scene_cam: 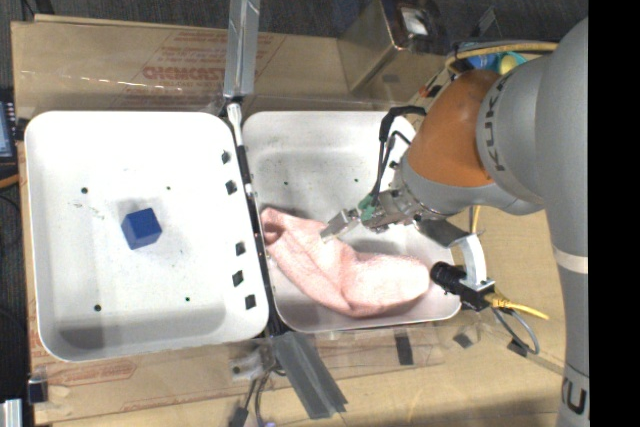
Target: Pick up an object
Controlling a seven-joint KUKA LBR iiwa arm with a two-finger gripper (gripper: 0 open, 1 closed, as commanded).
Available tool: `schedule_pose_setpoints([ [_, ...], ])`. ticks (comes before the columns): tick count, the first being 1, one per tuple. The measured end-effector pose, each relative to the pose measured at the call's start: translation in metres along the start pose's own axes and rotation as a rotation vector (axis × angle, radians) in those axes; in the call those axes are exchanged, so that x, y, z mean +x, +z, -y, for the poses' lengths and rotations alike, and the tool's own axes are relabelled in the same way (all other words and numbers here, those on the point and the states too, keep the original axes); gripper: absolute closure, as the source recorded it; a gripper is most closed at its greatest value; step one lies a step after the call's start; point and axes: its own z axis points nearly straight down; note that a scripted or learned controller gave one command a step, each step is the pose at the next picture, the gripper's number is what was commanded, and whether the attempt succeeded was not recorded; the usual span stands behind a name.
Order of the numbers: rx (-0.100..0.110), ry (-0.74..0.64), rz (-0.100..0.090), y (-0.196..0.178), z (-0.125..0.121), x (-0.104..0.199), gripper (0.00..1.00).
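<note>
A pink cloth [340, 267] lies crumpled across the front half of the right bin [300, 145]. A small blue cube [141, 227] sits in the left bin [120, 145], left of its middle. My gripper [345, 220] reaches in from the right and hangs just over the cloth's upper edge, near the middle of the right bin. One thin finger [335, 226] points left toward the cloth. The grey arm with its orange band [450, 150] covers the bin's right side.
A metal divider [240, 55] runs between the two bins and sticks out at the back. A cardboard sheet [120, 55] lies behind the bins. Cables and a black fitting [460, 280] hang at the right bin's front right corner.
</note>
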Motion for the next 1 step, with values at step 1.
schedule_pose_setpoints([
  [1,0.000,-0.090,-0.001,0.0541,0.0086,-0.0105,0.00],
])
